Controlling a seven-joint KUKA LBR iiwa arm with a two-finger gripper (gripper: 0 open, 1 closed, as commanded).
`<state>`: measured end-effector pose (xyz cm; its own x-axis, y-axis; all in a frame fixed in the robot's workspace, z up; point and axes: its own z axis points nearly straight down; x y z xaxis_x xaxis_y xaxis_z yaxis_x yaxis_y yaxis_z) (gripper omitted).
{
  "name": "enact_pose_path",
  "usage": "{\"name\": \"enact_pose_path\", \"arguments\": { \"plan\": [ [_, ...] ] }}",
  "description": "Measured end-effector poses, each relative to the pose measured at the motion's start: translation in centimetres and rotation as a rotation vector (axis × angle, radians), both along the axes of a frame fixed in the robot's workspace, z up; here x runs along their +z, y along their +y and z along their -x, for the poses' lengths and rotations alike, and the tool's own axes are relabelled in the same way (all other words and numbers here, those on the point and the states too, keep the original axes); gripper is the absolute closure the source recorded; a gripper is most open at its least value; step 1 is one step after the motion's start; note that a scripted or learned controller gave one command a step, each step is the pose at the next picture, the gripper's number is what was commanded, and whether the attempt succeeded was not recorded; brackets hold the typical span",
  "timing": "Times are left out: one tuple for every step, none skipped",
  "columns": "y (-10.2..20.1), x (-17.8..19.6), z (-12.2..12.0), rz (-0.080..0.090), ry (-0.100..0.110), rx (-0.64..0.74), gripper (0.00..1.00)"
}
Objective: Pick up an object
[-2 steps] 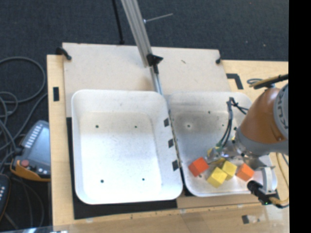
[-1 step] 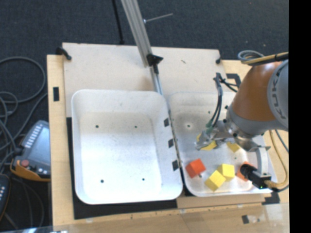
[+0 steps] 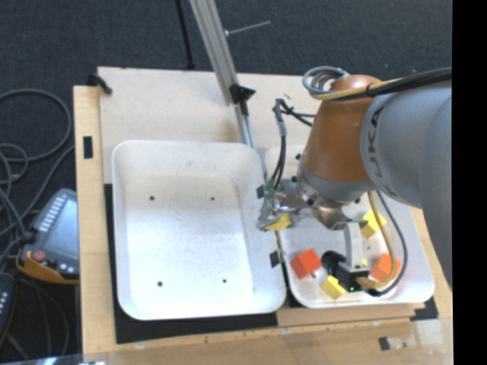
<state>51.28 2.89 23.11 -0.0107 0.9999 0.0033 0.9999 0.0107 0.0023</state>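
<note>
The right bin point(image 3: 411, 284) holds several small blocks. An orange block point(image 3: 307, 263) lies near its front left, with a yellow block point(image 3: 332, 287) just in front of it. Another orange block point(image 3: 383, 266) and a yellow block point(image 3: 370, 226) lie on the right side. My gripper point(image 3: 329, 217) hangs low over the middle of this bin, behind the orange block, and the wrist with its orange band point(image 3: 342, 139) covers most of it. A small yellow piece point(image 3: 280, 221) shows at the bin's left wall, close to the gripper. Nothing can be made out in the gripper's grasp.
The left bin point(image 3: 129, 166) stands beside the right one, their walls touching in the middle. A slanted aluminium post point(image 3: 217, 48) rises from behind the bins. A teach pendant point(image 3: 53, 234) and cables lie on the floor at the left.
</note>
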Motion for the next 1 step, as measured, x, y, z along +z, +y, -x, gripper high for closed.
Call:
{"name": "enact_pose_path", "arguments": {
  "plan": [
    [2.74, -3.68, 0.90, 0.003, 0.006, -0.006, 1.00]
  ]
}}
